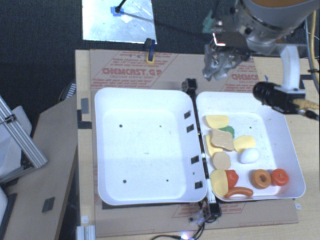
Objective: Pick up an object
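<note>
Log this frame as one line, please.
claw: above bench behind right bin | grasp: none seen | toy food: clustered in right bin | left bin

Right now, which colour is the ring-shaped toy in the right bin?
Brown ring-shaped toy doughnut; camera view.

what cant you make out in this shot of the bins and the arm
- Gripper: blurred in the camera view, so finger state unreadable.
- Arm: cut off by the top edge.
- Green item: mostly hidden under the tan slice.
- Specks in the left bin: too small to identify.
</note>
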Controlling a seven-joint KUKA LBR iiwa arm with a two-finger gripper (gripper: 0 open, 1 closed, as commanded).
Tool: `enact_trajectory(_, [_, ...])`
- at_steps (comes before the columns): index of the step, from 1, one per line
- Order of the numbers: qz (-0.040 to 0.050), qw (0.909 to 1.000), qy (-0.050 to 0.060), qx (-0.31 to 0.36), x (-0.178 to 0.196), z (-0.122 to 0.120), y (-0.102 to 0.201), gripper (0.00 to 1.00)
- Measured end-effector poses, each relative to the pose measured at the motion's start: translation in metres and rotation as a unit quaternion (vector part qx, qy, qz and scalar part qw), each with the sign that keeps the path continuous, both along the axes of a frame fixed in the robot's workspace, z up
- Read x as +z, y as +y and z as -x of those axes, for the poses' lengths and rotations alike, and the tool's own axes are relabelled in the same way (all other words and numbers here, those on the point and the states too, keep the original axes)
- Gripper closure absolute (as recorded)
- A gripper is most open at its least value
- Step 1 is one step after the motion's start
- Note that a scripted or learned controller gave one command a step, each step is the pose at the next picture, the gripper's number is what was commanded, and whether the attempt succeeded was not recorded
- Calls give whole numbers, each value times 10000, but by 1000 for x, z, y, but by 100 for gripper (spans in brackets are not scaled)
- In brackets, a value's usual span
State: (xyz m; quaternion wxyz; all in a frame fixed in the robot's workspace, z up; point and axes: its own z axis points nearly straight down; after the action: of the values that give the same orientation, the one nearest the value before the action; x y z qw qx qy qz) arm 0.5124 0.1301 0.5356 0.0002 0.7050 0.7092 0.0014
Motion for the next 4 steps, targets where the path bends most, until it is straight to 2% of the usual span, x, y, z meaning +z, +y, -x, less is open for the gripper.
enact_trajectory(1, [14,10000,-11,-37,-2,-87,-8,100])
enact_trajectory(3, [0,10000,6,6,0,9,38,100])
enact_trajectory(4, [12,10000,-1,-34,-2,-68,33,100])
